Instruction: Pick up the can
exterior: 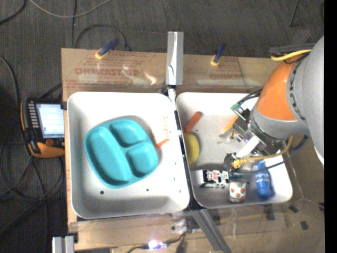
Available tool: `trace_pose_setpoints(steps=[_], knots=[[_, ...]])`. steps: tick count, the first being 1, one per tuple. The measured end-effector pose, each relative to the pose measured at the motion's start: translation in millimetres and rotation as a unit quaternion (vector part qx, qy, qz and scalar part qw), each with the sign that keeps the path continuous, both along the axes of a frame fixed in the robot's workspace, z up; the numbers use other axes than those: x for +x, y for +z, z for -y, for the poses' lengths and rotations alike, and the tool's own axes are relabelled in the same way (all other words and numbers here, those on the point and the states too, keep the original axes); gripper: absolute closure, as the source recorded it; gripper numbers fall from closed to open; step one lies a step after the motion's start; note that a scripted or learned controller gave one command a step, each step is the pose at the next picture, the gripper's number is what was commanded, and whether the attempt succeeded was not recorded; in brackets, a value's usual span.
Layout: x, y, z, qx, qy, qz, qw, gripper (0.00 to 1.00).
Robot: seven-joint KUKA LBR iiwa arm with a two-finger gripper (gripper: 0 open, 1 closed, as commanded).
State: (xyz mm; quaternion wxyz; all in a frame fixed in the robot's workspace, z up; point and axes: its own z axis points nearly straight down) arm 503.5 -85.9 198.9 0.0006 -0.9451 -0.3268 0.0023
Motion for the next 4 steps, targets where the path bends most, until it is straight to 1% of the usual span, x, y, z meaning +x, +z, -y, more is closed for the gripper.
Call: trace_pose_setpoints(steps=[1, 2, 3, 4], knots=[[-16.7, -95.7, 66.5, 0.0014, -0.02, -0.001, 0.9998, 0.0], [25.9, -110.1, 43.9, -0.0037, -0.148, 0.004, 0.989, 0.0], [84.3, -87.8, 83.9, -0.002, -0.229, 0.0, 0.9733, 0.0], [141.1, 47.3, 137.8, -0.0021, -0.2, 0.001, 0.9797, 0.0]])
